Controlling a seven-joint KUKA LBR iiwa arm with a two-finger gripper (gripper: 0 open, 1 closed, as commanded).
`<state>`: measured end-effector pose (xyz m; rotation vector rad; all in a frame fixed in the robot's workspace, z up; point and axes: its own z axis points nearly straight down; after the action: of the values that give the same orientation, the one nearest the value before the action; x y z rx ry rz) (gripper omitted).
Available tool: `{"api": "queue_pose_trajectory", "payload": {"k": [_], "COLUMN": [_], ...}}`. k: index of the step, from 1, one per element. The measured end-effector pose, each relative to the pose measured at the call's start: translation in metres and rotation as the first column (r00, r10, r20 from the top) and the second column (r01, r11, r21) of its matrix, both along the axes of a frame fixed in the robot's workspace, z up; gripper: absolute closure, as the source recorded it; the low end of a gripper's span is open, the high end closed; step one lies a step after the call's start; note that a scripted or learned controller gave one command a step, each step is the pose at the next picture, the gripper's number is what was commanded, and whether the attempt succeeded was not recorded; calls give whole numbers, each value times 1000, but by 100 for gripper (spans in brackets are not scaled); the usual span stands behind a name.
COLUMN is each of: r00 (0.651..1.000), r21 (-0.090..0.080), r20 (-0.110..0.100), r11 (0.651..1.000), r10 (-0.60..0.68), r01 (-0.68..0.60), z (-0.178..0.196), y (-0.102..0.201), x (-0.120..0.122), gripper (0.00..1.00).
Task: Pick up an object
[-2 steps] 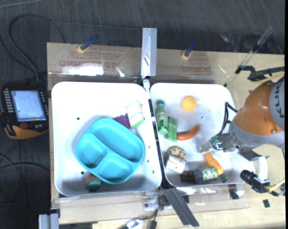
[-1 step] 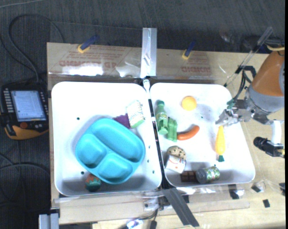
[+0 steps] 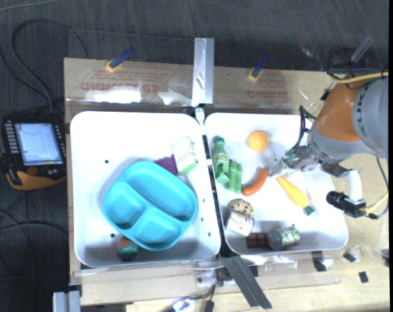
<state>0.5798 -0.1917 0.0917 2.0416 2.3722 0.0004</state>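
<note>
Hovering at the right bin's (image 3: 339, 239) right edge, the gripper (image 3: 293, 159), finger state indiscernible, sits above the yellow carrot-like toy (image 3: 294, 192), whose long axis runs toward the front-right corner.

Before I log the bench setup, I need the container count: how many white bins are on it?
2. The left bin holds the blue divided tray; the right bin sits beside it, holding the small toys, with the gripper over it. No others appear.

Grey arm (image 3: 373, 119), orange wrist band, metallic end effector (image 3: 293, 159)
</note>
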Motion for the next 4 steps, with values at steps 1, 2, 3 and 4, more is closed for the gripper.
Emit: {"api": "queue_pose_trajectory", "payload": {"k": [1, 2, 3, 4], "r00": [1000, 1000, 990, 989], "r21": [0, 0, 0, 3], "r20": [-1, -1, 6, 7], "r11": [1000, 1000, 990, 990], "r10": [1, 1, 144, 144], "r01": [-1, -1, -144, -144], "z": [9, 9, -1, 9], "y": [1, 1, -8, -7], "x": [0, 0, -39, -38], "gripper": [100, 0, 0, 100]}}
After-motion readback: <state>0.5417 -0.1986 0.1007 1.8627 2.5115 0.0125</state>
